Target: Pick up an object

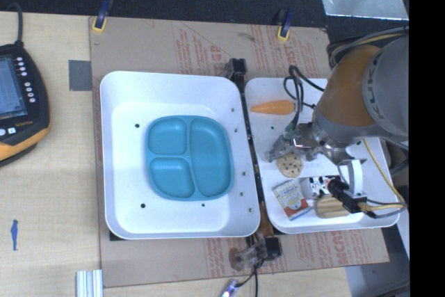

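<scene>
Right bin (389,219), near edge: a small printed packet (290,198) and a tan block (332,208) lie side by side.
End effector (288,146): low over the right bin, just above a round cookie (288,165); how far it is spread cannot be told.
Far end of the right bin: an orange carrot (272,107).
Left bin (122,149): a blue divided plate (189,156).

we see our arm (361,90) come in from the right, the orange band above the grey wrist. our gripper (286,147) points down and to the left, low in the scene. its metal fingers (281,148) are small and dark; their gap we cannot judge.
</scene>
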`<control>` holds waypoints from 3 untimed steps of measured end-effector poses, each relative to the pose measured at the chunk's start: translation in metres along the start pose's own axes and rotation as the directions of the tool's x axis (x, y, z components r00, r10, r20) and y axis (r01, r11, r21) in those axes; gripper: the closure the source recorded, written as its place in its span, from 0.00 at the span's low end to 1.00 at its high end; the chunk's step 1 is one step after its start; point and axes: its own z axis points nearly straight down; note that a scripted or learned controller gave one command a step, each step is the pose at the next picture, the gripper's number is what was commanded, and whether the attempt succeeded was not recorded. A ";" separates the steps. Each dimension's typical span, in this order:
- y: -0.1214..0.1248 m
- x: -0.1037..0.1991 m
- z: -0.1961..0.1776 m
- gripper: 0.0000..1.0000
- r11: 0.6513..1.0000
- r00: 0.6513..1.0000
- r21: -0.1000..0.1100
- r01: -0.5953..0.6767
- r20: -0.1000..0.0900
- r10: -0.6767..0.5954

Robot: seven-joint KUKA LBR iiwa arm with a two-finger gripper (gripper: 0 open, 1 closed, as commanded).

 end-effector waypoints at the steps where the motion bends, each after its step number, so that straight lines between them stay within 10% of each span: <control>1: 0.000 -0.004 0.000 0.00 1.000 1.000 -0.001 0.001 0.001 -0.001; 3: 0.008 -0.005 0.000 0.00 1.000 1.000 -0.004 0.001 0.002 -0.001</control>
